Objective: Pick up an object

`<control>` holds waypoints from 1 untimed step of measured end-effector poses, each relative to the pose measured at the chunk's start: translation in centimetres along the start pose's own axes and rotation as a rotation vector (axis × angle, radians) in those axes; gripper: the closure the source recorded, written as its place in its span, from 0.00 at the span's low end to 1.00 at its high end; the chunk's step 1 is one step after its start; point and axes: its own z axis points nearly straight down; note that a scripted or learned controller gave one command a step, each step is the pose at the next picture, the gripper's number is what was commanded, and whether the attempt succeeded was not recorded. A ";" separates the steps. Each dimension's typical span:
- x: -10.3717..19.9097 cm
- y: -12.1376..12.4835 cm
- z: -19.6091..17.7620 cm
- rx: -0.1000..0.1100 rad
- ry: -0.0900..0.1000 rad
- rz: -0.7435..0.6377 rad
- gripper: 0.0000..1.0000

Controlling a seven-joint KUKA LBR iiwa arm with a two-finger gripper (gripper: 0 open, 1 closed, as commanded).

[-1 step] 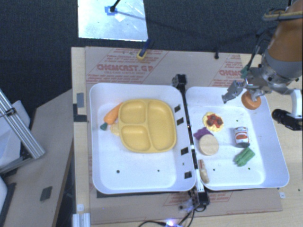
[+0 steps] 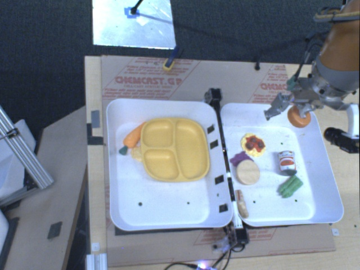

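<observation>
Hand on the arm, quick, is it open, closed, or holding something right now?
Hand: cannot be told if open or closed; nothing is visibly held. It hangs over the right bin's far edge, beside an orange round object.

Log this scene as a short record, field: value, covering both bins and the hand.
left bin: yellow divided plate, toy carrot at its left edge
right bin: small can, green vegetable, pizza slice, round tan piece
hand: above right bin's far edge
orange object: beside the hand, grip unclear
</observation>
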 end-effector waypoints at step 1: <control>-0.3 -0.5 4.4 0.003 0.000 0.002 0.00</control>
